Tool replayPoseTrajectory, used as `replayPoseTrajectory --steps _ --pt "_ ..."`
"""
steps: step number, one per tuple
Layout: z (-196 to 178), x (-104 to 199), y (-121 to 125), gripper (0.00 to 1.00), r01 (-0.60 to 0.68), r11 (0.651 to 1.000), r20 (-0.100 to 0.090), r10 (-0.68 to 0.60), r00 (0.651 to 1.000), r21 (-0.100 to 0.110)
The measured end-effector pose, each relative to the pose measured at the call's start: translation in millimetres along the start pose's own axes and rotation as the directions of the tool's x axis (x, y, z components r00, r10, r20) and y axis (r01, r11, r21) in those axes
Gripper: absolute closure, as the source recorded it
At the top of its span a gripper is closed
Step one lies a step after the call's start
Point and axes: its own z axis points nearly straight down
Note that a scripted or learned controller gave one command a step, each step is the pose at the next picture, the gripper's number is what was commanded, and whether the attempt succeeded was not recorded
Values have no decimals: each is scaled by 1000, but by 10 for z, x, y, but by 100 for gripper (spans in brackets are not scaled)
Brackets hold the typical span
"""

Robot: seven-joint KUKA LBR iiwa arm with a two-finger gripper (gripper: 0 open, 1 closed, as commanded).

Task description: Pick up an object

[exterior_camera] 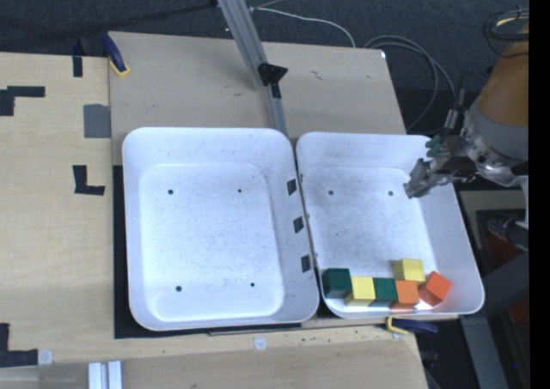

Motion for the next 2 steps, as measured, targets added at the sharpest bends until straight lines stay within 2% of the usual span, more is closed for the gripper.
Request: replayPoseTrajectory --steps 1,2 --pt "12 432 -317 100 -1 1000 -1 1 1000 -1" --pt "13 410 -307 0 -3 1000 1 3 1000 -2"
